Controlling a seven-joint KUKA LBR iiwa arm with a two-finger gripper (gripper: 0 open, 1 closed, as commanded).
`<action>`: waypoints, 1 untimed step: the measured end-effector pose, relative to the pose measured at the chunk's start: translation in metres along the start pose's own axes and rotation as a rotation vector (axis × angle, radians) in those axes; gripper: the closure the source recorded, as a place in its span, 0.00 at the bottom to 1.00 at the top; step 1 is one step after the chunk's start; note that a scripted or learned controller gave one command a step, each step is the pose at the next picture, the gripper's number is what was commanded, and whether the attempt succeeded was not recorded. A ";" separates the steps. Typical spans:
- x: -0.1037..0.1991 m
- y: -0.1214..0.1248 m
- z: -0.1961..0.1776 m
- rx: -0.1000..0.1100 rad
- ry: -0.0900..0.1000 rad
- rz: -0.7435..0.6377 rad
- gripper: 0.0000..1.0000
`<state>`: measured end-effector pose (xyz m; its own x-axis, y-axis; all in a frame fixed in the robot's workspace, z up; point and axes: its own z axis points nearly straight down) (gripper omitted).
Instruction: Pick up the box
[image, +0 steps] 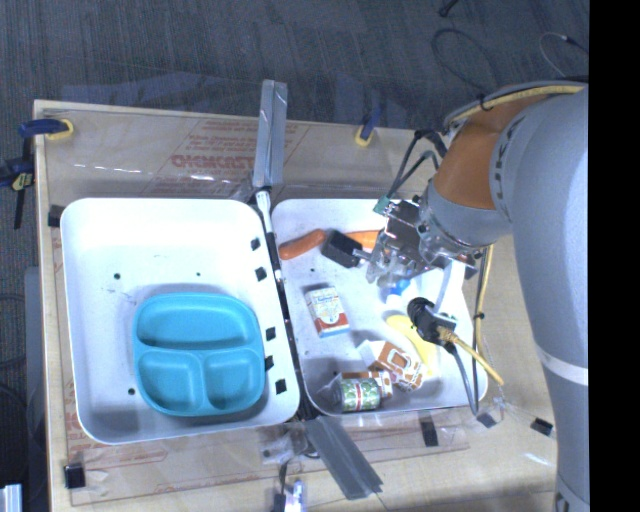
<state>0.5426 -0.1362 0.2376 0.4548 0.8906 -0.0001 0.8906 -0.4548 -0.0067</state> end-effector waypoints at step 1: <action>0.030 -0.016 0.142 -0.010 0.002 -0.108 0.00</action>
<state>0.5409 -0.1021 0.0953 0.3563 0.9344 0.0023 0.9344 -0.3563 0.0036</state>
